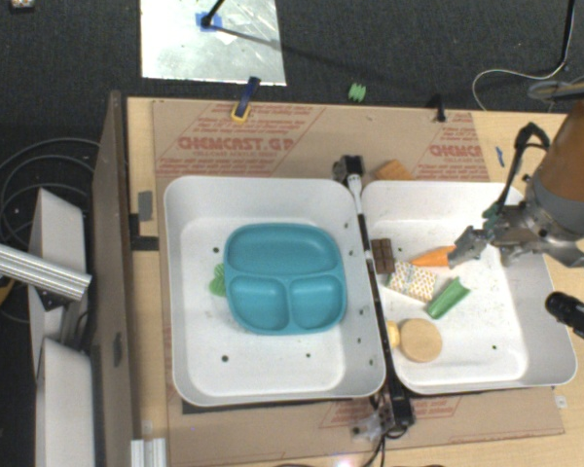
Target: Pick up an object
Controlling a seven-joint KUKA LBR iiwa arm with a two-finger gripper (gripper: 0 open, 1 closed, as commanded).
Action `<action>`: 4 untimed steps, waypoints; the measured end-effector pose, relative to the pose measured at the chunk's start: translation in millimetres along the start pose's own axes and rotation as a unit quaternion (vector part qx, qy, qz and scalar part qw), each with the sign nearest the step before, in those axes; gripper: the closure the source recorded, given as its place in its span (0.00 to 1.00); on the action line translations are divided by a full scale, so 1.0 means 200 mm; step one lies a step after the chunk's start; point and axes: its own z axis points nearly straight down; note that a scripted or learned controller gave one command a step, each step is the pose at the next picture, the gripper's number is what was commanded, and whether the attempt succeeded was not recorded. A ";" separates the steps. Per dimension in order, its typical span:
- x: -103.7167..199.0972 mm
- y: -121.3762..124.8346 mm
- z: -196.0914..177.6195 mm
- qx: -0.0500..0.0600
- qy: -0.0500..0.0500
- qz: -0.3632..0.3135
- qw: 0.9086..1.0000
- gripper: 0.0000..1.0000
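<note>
The right bin (pixel 540 353) holds several small items. An orange carrot (pixel 431 257) lies near its middle, with a brown block (pixel 381 254) to its left by the bin wall. Below them lie a white speckled piece (pixel 412 281), a green stick (pixel 447 298) and a round tan disc (pixel 420 341) with a small yellow bit (pixel 393 334) beside it. My gripper (pixel 467 244) hangs low over the right bin, right at the carrot's right end. Whether it touches the carrot I cannot tell.
In the left bin (pixel 190 358) sits a blue divided plate (pixel 284 277), and a green scrap (pixel 217 281) peeks out at its left edge. A black clamp (pixel 348 169) stands at the far end of the shared wall. An orange-brown block (pixel 394 170) lies outside behind the right bin.
</note>
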 end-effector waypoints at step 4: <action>-0.07 0.05 0.71 -0.008 -0.003 0.001 1.000 0.00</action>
